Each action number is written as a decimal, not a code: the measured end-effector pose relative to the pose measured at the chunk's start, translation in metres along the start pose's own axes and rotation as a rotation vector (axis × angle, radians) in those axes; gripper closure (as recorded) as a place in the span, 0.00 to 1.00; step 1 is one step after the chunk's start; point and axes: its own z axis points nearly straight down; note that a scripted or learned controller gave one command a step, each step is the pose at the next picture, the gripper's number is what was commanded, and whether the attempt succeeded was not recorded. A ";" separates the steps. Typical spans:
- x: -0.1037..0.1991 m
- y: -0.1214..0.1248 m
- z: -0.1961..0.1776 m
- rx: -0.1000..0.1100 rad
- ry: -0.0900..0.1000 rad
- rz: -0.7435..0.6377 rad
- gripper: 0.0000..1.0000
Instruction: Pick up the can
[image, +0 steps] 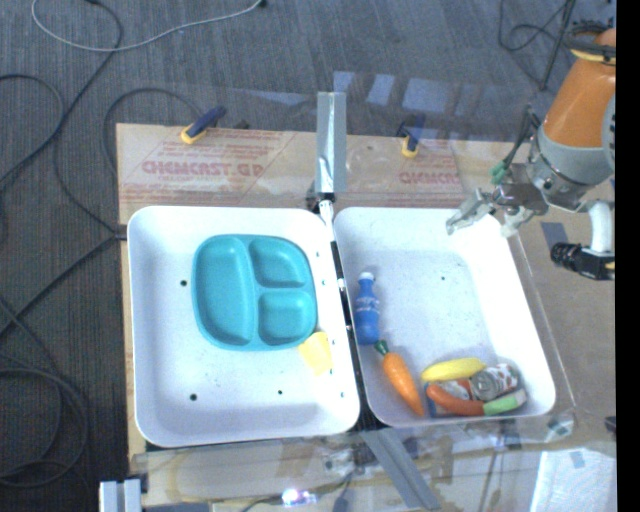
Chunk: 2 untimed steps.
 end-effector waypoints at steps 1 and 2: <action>-0.001 -0.085 0.048 0.002 0.000 0.532 0.00; -0.001 -0.084 0.040 0.005 0.000 0.530 1.00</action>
